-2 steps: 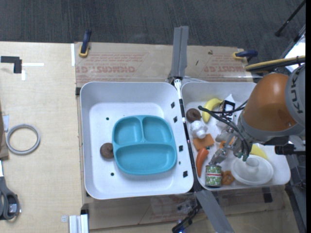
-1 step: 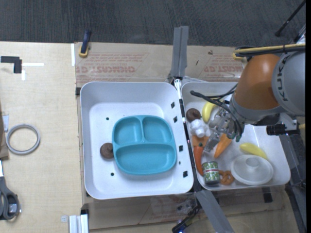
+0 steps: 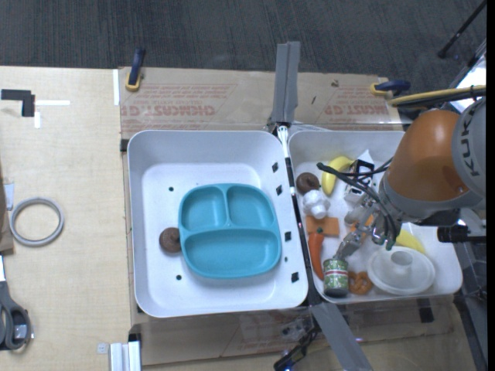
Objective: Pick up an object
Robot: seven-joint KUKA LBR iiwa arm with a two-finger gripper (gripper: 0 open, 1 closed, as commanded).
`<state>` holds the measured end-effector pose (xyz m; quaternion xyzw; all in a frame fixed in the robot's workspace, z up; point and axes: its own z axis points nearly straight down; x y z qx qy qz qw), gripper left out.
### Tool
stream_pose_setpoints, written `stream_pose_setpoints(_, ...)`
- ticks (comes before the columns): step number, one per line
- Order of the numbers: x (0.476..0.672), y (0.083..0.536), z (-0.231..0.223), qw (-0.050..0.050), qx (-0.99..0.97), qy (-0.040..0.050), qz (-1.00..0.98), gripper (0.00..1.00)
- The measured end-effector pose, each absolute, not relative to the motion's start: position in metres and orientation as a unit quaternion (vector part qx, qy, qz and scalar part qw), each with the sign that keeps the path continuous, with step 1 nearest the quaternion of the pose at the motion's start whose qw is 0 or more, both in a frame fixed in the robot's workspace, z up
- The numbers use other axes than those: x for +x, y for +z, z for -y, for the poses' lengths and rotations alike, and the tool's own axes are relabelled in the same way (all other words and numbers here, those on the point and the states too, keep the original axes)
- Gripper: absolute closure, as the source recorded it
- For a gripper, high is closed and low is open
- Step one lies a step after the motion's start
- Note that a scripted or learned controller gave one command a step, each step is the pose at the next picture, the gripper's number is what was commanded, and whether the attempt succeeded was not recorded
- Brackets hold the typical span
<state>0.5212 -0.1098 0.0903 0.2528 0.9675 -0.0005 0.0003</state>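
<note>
The gripper (image 3: 357,240) hangs low over the cluttered right bin (image 3: 452,283), its grip impossible to tell; a small jar (image 3: 335,276) stands just below it, nothing visibly lifted yet.

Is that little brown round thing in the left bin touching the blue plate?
Touching, it seems: in the camera view the brown round thing sits against the left edge of the blue divided plate, with no white bin floor showing between them.

The right bin (image 3: 456,280) holds a clutter: a banana (image 3: 337,170) at the back, a brown donut (image 3: 308,182), a carrot (image 3: 316,252) lying lengthwise, a small green-labelled jar (image 3: 335,277) (upright, near the front wall) and a white bowl (image 3: 401,270) beside it.
</note>
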Motion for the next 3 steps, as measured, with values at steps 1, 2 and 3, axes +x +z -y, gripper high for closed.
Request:
stream_pose_setpoints(1, 0.578, 0.09, 0.092, 0.0, 0.348, -0.0008, -0.938, 0.0)
stream_pose_setpoints(2, 0.539, 0.089, 0.1, -0.002, 0.426, -0.0009, -0.905, 0.0)
stream_pose_setpoints(3, 0.505, 0.089, 0.101, -0.003, 0.494, -0.0009, -0.869, 0.0)
